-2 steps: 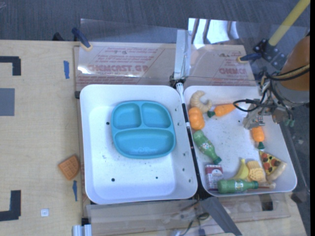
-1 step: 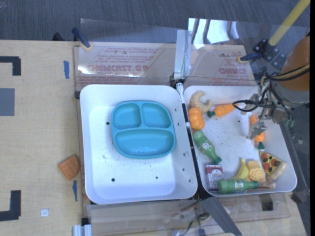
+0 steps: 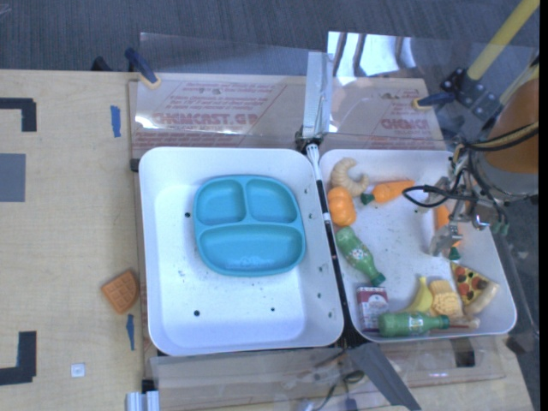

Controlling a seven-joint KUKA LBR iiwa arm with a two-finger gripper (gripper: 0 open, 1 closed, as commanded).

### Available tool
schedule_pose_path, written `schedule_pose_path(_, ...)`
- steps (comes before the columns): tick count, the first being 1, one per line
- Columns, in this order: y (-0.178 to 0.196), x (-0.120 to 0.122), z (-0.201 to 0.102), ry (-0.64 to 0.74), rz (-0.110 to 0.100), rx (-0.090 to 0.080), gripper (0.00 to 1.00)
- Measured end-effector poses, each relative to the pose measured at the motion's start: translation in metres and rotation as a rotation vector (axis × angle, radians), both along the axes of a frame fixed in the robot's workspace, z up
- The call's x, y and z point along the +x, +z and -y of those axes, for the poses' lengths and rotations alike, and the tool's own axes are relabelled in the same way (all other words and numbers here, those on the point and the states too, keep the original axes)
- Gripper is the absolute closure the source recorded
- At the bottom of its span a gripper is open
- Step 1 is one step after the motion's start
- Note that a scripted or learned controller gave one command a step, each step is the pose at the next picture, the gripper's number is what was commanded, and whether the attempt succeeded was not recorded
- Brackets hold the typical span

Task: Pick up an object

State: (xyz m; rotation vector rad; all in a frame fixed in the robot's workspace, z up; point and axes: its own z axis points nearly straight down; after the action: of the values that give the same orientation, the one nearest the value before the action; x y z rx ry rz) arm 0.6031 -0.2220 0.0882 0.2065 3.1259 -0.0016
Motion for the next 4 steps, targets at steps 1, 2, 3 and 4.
schedule_pose_path(1, 0.015, 0.005, 0.000, 0.003, 0.014, -0.005, 1.00)
schedule_pose_path(2, 0.014, 0.004, -0.001, 0.003, 0.013, -0.004, 0.00)
schedule_pose_path(3, 0.000, 0.004, 0.001, -0.041, 0.001, 0.000, 0.00)
schedule_pose_path(4, 0.015, 0.009, 0.000, -0.037, 0.017, -0.005, 1.00)
